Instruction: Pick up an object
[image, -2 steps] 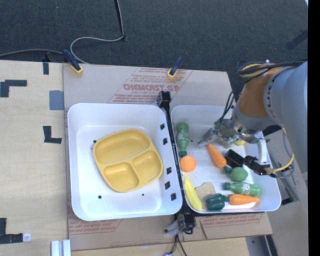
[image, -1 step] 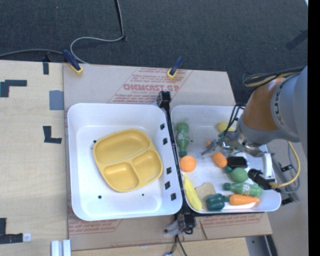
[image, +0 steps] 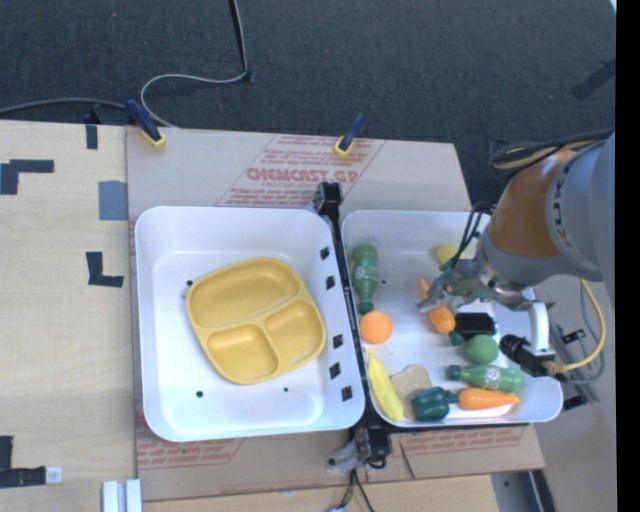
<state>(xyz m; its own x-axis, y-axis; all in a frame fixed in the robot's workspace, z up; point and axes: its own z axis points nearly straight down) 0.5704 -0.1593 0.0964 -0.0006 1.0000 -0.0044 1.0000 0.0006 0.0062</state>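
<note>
My gripper (image: 447, 288) hangs low over the right bin (image: 400, 225), near its middle right. Just under it lies a small orange fruit (image: 441, 320), and a thin orange piece (image: 424, 290) shows at its left side. A small yellow thing (image: 445, 255) sits just behind it. I see nothing clearly held. Further left stand a green bottle (image: 363, 270) and an orange ball (image: 376, 327). A round green fruit (image: 481, 349) lies to the gripper's front right.
Along the right bin's front lie a banana (image: 384, 388), a tan slice (image: 410, 380), a dark green pepper (image: 432, 403), a carrot (image: 487, 400) and a lying green bottle (image: 490, 377). The left bin (image: 160, 300) holds a yellow divided plate (image: 257, 318).
</note>
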